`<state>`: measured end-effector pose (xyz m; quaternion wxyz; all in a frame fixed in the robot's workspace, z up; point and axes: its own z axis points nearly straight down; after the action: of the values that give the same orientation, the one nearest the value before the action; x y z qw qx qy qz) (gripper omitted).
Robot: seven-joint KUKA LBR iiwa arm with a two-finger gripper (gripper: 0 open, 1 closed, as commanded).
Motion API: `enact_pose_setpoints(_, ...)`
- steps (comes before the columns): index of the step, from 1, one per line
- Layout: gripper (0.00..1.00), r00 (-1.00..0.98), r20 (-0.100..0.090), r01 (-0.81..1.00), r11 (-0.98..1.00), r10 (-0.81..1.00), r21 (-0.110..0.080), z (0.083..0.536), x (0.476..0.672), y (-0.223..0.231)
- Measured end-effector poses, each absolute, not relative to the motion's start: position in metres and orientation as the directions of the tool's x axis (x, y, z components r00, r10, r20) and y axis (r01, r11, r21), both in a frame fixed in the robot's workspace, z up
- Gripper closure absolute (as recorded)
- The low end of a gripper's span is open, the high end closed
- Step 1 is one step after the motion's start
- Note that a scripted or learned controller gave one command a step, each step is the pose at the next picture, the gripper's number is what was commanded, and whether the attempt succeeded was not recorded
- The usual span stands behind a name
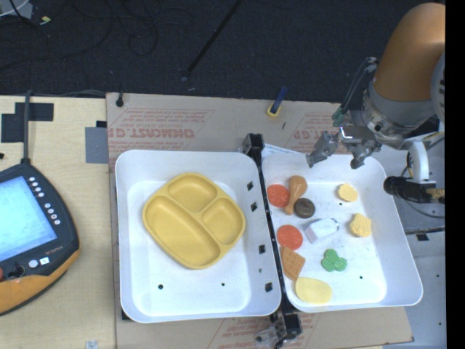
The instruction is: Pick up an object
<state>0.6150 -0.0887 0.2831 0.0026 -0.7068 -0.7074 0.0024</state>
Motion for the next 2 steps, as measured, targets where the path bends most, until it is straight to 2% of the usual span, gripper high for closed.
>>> enact_pose_setpoints(1, 0.0, -0.003, 0.001, 1.0, 0.003, 1.0, -0.002, 0.3567, 0.5414, -0.0591)
enact_pose_setpoints(2, 1.0, -0.002, 0.0, 1.0, 0.002, 1.0, -0.013, 0.3591, 0.5443, -0.06)
